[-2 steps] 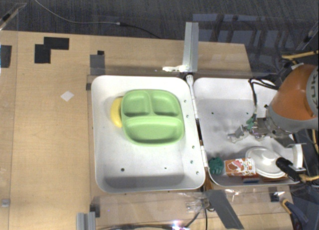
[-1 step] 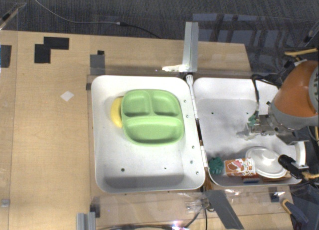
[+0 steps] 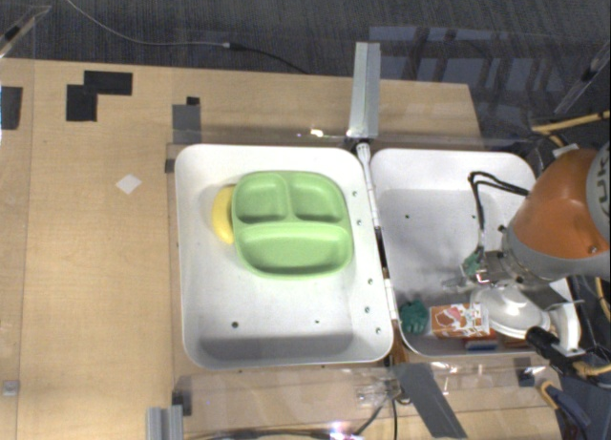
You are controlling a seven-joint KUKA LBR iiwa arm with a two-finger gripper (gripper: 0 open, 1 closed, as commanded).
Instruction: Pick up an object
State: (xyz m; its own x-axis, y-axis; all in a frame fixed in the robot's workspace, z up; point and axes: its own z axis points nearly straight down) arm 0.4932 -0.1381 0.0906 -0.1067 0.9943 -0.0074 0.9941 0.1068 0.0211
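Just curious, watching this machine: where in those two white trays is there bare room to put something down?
The left bin has bare floor in front of the green divided plate, and a strip behind it. The right bin is bare across its far half. Its near edge is crowded: a small green thing, an orange carton and the arm's claw sit close together.

The arm wears an orange band over grey. Just beside the gripper lie an orange-red printed carton and a dark green lump. Well apart in a white bin — a pale green divided tray, a yellow thing touching it.
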